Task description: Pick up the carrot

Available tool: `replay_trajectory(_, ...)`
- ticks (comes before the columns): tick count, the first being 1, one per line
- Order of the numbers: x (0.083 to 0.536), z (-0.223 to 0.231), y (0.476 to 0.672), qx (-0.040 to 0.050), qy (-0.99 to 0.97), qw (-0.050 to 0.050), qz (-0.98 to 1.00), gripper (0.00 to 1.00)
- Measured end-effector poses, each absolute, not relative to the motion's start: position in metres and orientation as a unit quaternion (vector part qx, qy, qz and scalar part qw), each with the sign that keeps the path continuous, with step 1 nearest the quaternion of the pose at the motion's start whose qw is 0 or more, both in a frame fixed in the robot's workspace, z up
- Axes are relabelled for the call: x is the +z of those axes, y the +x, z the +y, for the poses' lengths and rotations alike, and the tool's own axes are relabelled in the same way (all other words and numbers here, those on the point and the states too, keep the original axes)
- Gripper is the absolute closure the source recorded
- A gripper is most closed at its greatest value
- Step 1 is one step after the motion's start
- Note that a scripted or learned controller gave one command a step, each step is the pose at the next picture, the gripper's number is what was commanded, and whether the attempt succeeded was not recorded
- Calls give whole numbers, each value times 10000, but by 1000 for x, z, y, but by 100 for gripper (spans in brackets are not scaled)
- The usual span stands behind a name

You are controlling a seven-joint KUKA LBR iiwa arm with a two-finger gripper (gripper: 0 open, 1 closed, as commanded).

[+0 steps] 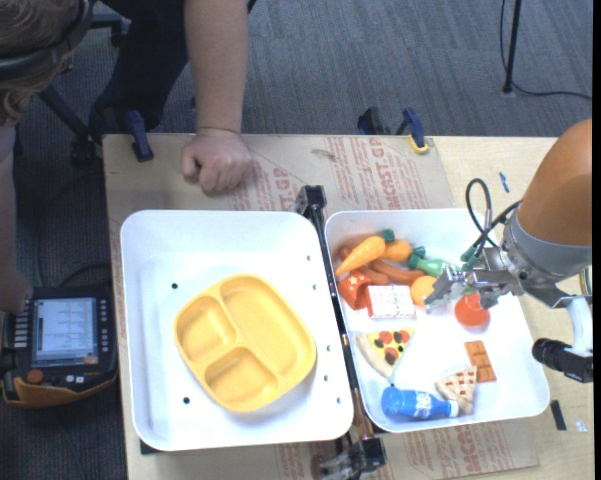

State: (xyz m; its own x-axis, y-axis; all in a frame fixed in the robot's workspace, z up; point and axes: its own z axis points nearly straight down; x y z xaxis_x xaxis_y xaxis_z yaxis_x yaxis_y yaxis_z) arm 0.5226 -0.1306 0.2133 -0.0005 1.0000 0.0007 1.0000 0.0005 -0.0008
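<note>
Two white bins (140,268) are sitting side by side, one yellow tray (244,341) lying in the left; two carrots (362,253) and perhaps eight other toy foods (392,346) are filling the right.

A single fixed camera hangs above the counter (280,168) and looks down at a slant, far enough off to take in both white bins side by side. The claw (450,290) sits low over the right bin (525,368), its arm reaching in from the frame's right. The left bin (145,268) lies well beyond the claw, across the divide. Past the counter's far edge, grey carpet (380,48) and a person's hand (218,160) are in view.
</note>
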Motion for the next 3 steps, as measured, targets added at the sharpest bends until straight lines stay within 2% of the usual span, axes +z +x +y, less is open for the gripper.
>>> replay_trajectory(1,114,-103,564,8,-8018,20,-5977,0)
replay_trajectory(2,87,-100,610,11,-9157,12,-4019,0)
replay_trajectory(3,98,-100,610,15,-9147,16,-4040,100)
